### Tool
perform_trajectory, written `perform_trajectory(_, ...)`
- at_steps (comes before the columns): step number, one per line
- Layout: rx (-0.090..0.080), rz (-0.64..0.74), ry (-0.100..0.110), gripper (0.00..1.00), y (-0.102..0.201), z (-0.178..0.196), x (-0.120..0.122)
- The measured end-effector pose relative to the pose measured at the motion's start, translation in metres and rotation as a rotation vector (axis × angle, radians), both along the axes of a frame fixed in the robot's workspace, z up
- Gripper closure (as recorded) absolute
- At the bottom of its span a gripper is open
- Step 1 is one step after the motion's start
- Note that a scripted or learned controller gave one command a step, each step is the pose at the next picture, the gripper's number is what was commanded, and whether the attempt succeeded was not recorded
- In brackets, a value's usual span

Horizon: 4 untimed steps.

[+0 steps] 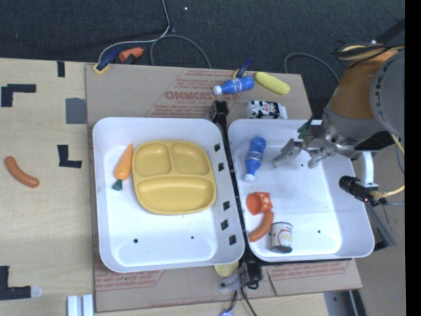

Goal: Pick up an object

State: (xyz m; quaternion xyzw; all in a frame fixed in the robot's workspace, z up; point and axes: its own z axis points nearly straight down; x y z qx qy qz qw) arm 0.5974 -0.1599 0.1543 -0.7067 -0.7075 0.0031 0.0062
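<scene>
The right bin (329,196) holds a blue bottle (254,156) lying near its left wall, an orange cup (258,203), a sausage (260,229) and a small tin can (281,236). My gripper (297,156) hangs over the bin's upper middle, right of the blue bottle. Its fingers (285,155) are spread open with nothing between them. The left bin (108,196) carries a yellow divided plate (174,176) and a toy carrot (123,163).
Behind the bins lie a blue bottle (235,86), a yellow corn cob (272,82) and a black-and-white box (265,109). A sausage (21,172) rests on the bench at far left. Cables and an orange clamp (129,54) sit at the back.
</scene>
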Motion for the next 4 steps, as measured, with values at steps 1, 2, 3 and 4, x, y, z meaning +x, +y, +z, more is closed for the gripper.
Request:
perform_trajectory(1,-0.004,-0.007,-0.035,0.0,0.053,-0.065,-0.076)
perform_trajectory(2,-0.008,-0.001,-0.025,0.0,-0.003,-0.066,-0.042)
perform_trajectory(3,-0.014,0.002,-0.018,0.0,0.064,-0.068,0.026)
perform_trajectory(4,0.009,-0.006,0.041,0.0,0.056,-0.072,0.064)
